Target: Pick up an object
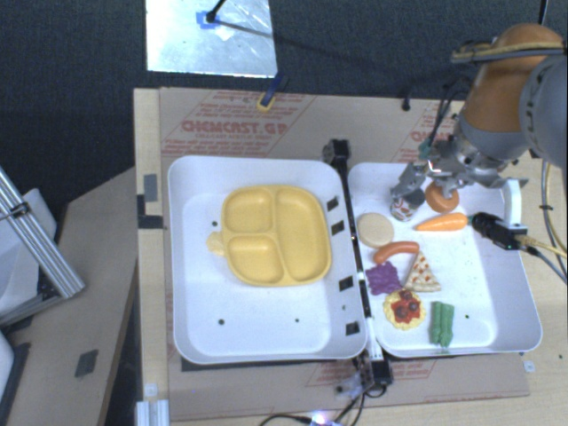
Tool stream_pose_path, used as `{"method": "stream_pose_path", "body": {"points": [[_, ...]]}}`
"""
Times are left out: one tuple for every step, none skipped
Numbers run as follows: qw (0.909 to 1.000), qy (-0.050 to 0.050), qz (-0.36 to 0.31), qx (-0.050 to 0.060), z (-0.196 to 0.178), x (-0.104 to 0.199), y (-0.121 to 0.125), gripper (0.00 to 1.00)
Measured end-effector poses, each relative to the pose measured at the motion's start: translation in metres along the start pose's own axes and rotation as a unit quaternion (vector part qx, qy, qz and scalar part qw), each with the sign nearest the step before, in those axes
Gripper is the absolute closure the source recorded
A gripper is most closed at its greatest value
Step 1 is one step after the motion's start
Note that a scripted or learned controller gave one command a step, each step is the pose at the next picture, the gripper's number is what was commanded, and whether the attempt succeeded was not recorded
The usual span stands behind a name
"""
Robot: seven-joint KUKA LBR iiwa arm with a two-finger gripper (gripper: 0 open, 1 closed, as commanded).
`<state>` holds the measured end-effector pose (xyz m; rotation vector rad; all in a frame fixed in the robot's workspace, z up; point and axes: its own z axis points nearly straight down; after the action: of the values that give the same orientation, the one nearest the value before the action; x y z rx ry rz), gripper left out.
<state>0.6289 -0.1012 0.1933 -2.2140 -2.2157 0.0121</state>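
Note:
My gripper (pixel 429 187) hangs low over the back left part of the right bin (pixel 510 304), reaching in from the right under the orange-banded wrist. Just below it stand a small red and white can (pixel 404 208) and an orange ball (pixel 441 197). The can is at the gripper's left side and the ball at its right. A toy carrot (pixel 441 224) lies just in front of the ball. I see nothing lifted off the bin floor.
Also in the right bin are a tan cookie (pixel 375 230), a sausage (pixel 395 251), purple grapes (pixel 383 278), a pizza slice (pixel 423 274), a small round pizza (pixel 405 310) and green beans (pixel 441 322). The left bin (pixel 200 318) holds a yellow divided plate (pixel 266 235).

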Motion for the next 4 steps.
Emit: {"method": "stream_pose_path", "body": {"points": [[1.0000,-0.001,-0.001,-0.006,-0.008,0.000,0.003,0.00],[0.9999,-0.004,0.000,-0.011,0.048,-0.001,0.006,0.00],[0.9999,-0.003,-0.001,-0.015,0.052,-0.003,0.010,0.00],[1.0000,-0.001,0.000,-0.008,0.069,-0.002,0.008,0.00]]}}
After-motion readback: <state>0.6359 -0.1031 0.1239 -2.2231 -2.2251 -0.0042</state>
